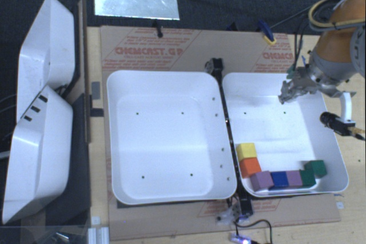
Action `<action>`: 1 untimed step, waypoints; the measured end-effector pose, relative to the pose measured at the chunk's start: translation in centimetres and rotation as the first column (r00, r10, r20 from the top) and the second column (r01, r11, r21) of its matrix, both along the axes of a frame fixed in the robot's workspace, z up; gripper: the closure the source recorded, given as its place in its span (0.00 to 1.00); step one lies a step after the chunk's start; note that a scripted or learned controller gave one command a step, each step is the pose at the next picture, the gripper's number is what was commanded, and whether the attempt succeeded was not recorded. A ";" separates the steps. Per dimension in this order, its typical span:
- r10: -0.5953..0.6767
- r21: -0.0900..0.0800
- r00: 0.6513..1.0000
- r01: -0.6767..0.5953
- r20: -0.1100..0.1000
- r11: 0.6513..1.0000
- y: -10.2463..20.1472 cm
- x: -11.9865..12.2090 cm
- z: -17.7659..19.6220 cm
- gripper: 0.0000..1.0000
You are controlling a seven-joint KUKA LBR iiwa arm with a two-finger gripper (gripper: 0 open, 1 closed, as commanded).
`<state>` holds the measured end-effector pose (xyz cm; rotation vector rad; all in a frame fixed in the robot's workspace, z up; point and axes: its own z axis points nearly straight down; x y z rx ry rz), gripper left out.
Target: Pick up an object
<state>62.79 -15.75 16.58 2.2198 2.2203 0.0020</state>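
The arm is being held in from three o'clock, its gripper [289, 92] poised over the right bin's [269, 117] far part; its opening cannot be told. Coloured blocks [280, 175] are being kept along the six o'clock wall, in a row running nine-to-three.

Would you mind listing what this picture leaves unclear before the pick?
- Hand, camera view: too small and blurred to tell its state.
- Arm: cut off by the right edge.
- Pink block: partly hidden behind the blue block.
- Green block: lower part merges with the bin rim.
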 end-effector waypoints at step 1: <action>0.000 0.000 1.000 0.000 -0.002 1.000 -2.6 4.3 -2.9 1.00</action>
